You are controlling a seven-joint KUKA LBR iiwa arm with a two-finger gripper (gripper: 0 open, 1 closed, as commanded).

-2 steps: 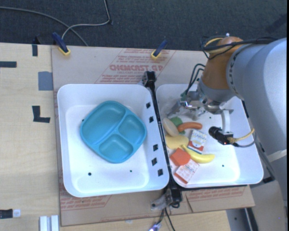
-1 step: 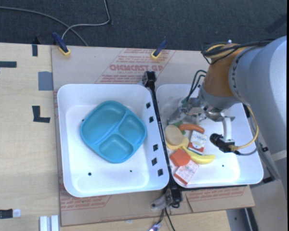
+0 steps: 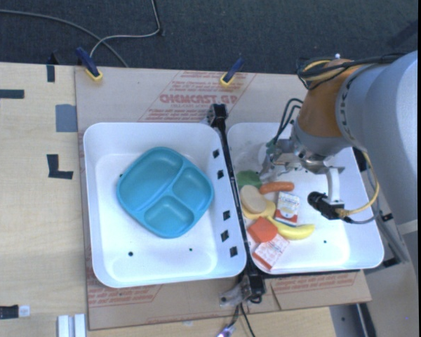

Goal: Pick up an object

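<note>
My gripper [image 3: 271, 163] hangs low over the left part of the right bin [image 3: 358, 248], below the orange wrist band. Just under it lie a green toy [image 3: 247, 179] and an orange carrot [image 3: 276, 187]. Nearer the front lie a beige round piece [image 3: 252, 201], an orange block [image 3: 262, 229], a yellow banana [image 3: 296, 231] and a white-and-red packet [image 3: 288, 205]. A second packet [image 3: 270, 253] rests by the bin's front wall. I see none of these lifted off the bin floor.
The left bin [image 3: 102, 258] holds a blue divided plate [image 3: 165, 191]. A black divider with clips [image 3: 224, 188] runs between the bins. The arm's body and a black cable [image 3: 330, 206] hang over the right bin's right half.
</note>
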